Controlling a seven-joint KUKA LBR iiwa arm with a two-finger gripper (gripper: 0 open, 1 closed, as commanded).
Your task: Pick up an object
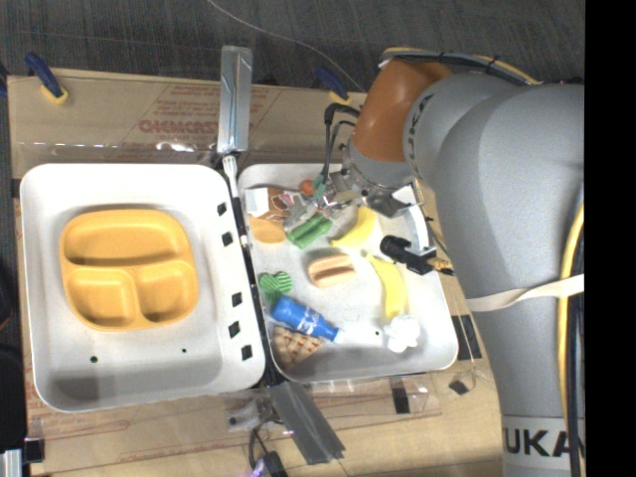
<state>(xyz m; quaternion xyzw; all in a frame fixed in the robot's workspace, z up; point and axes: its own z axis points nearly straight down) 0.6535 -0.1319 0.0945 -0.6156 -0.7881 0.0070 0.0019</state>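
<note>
Jaws unclear; gripper (pixel 320 199) over green object (pixel 308 231)

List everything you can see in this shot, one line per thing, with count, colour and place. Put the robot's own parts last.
bins: 2, white, side by side on the bench
divided tray: 1, yellow, in the left bin
banana: 1, yellow, right side of the right bin
hot dog toy: 1, tan with a red middle, centre of the right bin
blue bottle: 1, blue with a white label, lower part of the right bin
green piece: 1, green, upper part of the right bin, just below the gripper
white lump: 1, white, lower right of the right bin
arm: 1, grey with an orange band, reaching in from the right
gripper: 1, dark and metallic, low over the upper part of the right bin
</note>
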